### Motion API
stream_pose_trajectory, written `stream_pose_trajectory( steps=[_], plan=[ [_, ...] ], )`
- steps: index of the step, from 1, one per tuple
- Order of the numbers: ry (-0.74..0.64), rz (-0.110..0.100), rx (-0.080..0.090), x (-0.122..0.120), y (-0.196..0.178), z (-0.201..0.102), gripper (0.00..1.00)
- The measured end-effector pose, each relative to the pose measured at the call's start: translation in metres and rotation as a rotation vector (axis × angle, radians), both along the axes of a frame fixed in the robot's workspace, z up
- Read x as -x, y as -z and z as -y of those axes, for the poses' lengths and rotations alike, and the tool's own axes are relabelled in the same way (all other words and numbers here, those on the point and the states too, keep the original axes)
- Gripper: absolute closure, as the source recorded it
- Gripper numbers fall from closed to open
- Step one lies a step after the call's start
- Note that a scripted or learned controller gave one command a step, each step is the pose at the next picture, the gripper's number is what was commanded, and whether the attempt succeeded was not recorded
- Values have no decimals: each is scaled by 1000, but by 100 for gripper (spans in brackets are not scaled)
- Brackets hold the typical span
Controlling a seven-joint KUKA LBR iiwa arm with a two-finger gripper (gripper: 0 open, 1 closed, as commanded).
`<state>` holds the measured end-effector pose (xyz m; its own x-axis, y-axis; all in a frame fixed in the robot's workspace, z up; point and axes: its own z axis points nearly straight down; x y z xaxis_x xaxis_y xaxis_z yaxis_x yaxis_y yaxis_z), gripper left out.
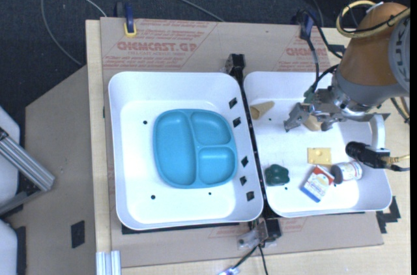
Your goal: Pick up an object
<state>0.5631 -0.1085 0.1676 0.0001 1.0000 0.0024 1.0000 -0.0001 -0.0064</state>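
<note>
Small tan block [315, 123] sits right by the end effector [306, 116], can't tell its grip state, so looks like approach step, next it needs lowering squarely over it.

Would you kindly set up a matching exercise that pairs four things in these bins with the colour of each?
Things:
1. divided plate in the left bin
2. square slice in the right bin
3. rounded lump near the right bin's left wall
4. band on the arm above the claw

Colours:
A. orange
B. dark green
C. light blue
D. pale yellow

Pairs: 1-C, 2-D, 3-B, 4-A
</note>
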Motion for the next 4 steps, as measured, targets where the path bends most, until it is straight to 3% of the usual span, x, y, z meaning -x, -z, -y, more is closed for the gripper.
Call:
stream_pose_trajectory(
  steps=[1,2,4],
  plan=[
    [0,2,0,2,57,-9,0],
    [1,6,1,1,44,-9,100],
    [-1,10,3,-9,-60,-15,100]
  ],
)
